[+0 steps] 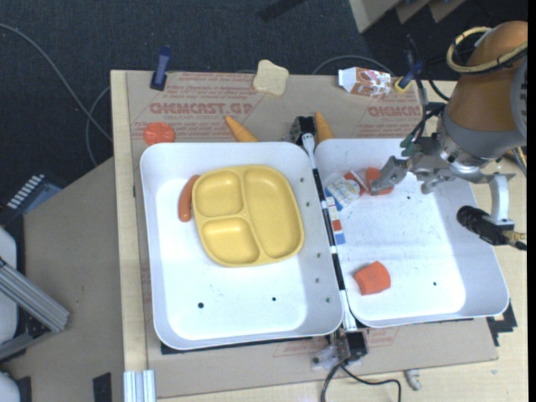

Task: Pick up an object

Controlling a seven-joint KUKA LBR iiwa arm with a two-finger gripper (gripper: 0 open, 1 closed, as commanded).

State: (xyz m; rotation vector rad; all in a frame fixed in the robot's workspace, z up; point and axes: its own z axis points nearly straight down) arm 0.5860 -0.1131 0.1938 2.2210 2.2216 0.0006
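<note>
A tan board [126, 224] printed with red lettering covers the bench, set on dark carpet [75, 23] that fills the upper left of the frame, with cables trailing across it. Along the board's top edge lie a blue clip [160, 67], a slice of toast [270, 77], a small carton [366, 81], a red disc [158, 132] and two carrot pieces [240, 130]. The left bin [243, 321] holds a yellow divided plate [248, 214] near its centre, with a sausage [186, 199] lying just beside the plate's left rim. The right bin [435, 296] holds an orange block [373, 278] near its lower left, a white and blue packet [342, 193] at its upper left by the divider, and a red piece [376, 180] just right of the packet. The arm [486, 90] enters from the upper right, and its gripper [410, 174] hovers over the upper part of the right bin, fingers spread apart and holding nothing; the left finger [389, 174] sits close to the red piece.
</note>
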